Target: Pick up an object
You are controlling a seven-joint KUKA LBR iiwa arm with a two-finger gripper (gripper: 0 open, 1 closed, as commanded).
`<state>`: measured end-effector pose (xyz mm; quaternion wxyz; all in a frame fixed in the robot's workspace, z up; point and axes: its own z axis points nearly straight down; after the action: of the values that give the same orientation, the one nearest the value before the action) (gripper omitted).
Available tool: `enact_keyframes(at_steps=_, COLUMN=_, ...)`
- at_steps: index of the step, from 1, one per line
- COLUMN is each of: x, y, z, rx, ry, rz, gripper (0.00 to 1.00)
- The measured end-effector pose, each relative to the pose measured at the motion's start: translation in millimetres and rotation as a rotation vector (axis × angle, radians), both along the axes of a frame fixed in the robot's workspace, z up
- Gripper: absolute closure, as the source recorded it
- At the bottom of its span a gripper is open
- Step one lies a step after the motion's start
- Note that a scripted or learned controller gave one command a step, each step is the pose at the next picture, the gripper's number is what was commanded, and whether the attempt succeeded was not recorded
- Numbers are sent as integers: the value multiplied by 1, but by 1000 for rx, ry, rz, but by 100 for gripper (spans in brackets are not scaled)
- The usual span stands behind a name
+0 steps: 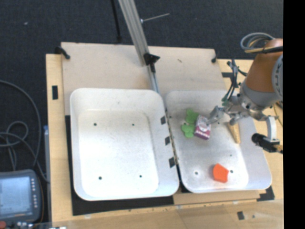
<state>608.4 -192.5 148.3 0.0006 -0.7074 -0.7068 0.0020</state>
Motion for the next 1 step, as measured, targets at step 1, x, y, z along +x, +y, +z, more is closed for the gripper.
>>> enact_keyframes(at_steps=1, x=2, y=-2, z=15, rx=-2, ry=-9, rz=-3, gripper=100)
